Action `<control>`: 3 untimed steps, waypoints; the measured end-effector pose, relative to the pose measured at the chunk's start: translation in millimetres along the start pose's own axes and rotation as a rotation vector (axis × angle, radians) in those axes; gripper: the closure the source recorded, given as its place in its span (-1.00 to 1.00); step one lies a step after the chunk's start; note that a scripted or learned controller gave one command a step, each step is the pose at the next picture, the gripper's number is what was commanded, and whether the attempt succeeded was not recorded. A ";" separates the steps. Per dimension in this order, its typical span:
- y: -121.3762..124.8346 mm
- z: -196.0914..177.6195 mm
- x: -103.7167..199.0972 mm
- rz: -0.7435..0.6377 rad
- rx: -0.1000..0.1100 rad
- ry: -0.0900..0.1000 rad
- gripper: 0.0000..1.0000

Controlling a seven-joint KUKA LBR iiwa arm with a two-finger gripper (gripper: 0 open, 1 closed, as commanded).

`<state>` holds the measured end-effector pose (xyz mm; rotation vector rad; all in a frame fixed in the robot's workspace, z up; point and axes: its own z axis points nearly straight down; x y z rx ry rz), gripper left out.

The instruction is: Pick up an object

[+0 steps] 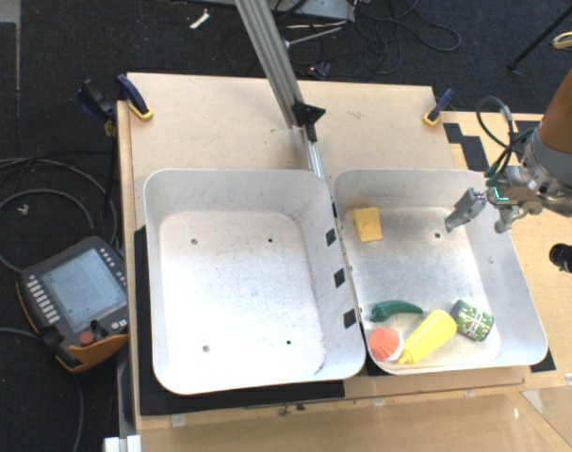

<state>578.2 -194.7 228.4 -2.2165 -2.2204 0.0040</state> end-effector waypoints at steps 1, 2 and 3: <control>0.9 -2.7 0.1 -0.001 -0.005 -0.001 -1.00; -2.0 61.5 1.0 0.002 0.002 0.000 -1.00; -9.1 107.7 -1.3 0.003 0.000 0.000 -1.00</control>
